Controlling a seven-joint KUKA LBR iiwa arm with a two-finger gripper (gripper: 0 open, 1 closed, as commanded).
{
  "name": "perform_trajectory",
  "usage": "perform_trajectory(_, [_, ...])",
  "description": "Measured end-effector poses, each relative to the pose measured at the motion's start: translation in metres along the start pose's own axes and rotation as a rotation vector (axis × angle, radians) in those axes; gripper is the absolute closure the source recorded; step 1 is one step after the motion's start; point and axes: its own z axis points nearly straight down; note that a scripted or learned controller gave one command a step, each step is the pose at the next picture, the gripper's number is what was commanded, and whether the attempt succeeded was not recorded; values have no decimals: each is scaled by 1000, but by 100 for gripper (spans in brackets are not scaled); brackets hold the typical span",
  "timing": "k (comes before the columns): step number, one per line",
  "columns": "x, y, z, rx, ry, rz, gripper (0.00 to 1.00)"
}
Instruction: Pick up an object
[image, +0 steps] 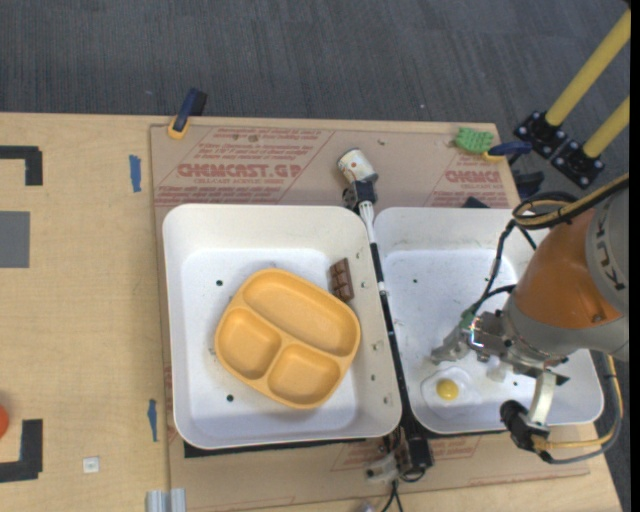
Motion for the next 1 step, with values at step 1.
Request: perform_trajectory(1, [-5, 74, -1, -7, -2, -30, 0])
